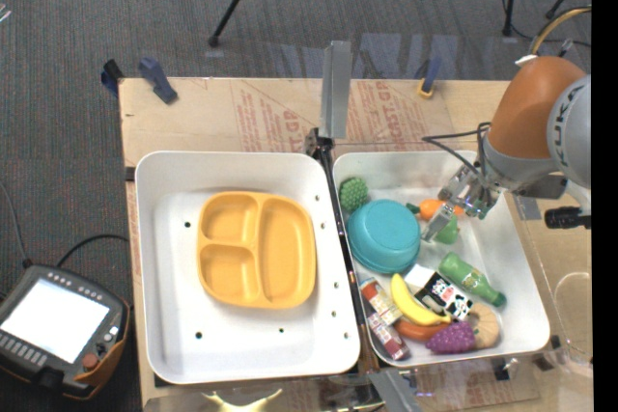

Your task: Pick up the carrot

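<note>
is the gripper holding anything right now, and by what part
Cannot be told. The gripper sits low in the right bin, right beside the carrot and blue bowl, but no object visibly sits between its fingers.

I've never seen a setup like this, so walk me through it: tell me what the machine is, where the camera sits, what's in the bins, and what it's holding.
One camera looks down at a slant on a bench with two white bins. The grey and orange robot arm reaches in from the right; its gripper hangs over the right bin. The left bin holds a yellow divided plate. The right bin holds toys: a teal bowl, a banana, a green bottle, purple grapes and more. The orange carrot peeks out beside the bowl, right by the gripper. Whether it is gripped is unclear.
</note>
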Robot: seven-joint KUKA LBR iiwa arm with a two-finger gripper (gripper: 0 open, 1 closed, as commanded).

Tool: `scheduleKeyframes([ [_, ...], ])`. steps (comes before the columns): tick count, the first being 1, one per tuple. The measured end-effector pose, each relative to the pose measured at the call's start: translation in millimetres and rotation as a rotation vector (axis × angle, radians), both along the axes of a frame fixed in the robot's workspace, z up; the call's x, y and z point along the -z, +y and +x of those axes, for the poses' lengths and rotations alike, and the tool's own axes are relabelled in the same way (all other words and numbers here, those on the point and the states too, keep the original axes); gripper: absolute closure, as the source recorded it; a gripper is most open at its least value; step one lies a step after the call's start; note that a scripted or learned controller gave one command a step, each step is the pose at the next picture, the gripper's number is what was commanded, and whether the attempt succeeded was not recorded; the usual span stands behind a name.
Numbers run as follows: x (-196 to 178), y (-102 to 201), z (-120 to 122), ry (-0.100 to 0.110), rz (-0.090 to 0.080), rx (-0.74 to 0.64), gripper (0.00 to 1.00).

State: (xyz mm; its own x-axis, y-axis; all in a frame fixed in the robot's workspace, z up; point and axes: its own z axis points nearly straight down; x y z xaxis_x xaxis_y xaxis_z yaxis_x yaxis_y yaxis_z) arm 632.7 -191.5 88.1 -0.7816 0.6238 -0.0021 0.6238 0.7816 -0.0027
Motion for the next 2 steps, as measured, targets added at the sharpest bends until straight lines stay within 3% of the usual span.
scheduleKeyframes([
  [1, 0, 13, 1, 0.001, -0.011, 0.257, 0.00],
  [2, -11, 18, 3, -0.001, -0.002, 0.251, 1.00],
])
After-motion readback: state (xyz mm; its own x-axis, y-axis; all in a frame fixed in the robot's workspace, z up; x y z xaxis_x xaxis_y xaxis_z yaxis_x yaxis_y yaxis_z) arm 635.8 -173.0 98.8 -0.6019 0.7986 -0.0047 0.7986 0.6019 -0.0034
